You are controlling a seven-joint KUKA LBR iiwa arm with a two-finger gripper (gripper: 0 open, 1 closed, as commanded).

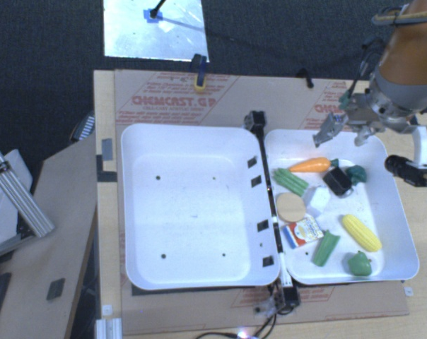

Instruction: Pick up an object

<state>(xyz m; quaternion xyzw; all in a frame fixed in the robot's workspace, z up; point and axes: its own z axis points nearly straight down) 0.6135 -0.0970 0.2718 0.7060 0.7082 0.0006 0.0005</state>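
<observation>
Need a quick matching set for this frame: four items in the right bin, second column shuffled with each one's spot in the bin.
Items:
1. carrot
2. corn cob
3. green pepper
4. tan disc

Places in the right bin:
A. front right corner
B. far end, below the gripper
C. by the divider, mid-bin
D. right side, just behind the pepper

Pairs: 1-B, 2-D, 3-A, 4-C

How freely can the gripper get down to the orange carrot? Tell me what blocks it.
Probably yes. The gripper hangs above the right bin's far edge, close to the carrot, whose top lies uncovered; the green vegetable beside it may crowd the fingers.
</observation>
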